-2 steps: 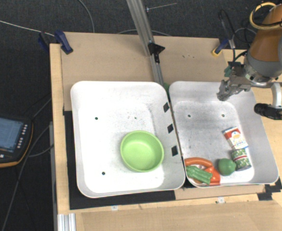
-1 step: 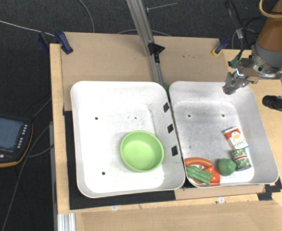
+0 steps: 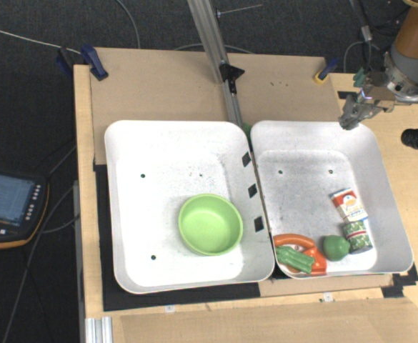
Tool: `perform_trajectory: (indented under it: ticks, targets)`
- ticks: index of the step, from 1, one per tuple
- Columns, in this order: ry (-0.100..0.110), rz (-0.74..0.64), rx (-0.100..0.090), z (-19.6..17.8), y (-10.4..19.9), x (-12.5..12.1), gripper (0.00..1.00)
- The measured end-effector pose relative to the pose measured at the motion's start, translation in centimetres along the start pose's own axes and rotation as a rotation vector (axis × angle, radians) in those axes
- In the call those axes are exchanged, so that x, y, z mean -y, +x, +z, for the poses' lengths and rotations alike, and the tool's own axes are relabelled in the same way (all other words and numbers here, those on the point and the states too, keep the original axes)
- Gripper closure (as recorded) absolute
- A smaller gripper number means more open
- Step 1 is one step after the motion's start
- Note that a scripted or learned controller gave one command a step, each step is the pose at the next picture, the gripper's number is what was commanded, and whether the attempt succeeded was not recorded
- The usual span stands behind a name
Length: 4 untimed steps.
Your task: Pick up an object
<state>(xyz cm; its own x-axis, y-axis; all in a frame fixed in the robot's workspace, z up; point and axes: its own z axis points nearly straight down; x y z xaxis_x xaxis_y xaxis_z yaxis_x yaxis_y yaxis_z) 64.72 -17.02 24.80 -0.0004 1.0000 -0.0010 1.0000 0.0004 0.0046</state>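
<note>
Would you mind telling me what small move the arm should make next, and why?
Probably bring the tool toward the near end of the right bin. It hovers at that bin's far right corner, while the can, green ball and orange toy all lie at the near end.

The worktop [image 3: 166, 84] looks like pale, matt wood. Both white bins [image 3: 166, 156] have a smooth plastic look, speckled with fine dark scuffs (densest in the right one). The green bowl [image 3: 210, 224] is smooth plastic with a soft sheen. The small packet [image 3: 349, 206] looks like glossy printed wrap. The slanted rail [image 3: 205, 27] is brushed metal.
</note>
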Motion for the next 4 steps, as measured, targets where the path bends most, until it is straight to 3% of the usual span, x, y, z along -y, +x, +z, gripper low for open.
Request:
perform_trajectory:
  ticks: [1, 4]
  targets:
    - [0.004, -0.004, -0.002, -0.1, 5.9, 1.2, 1.0]
    - [0.004, -0.004, -0.002, 1.1, 21.3, 0.9, 1.0]
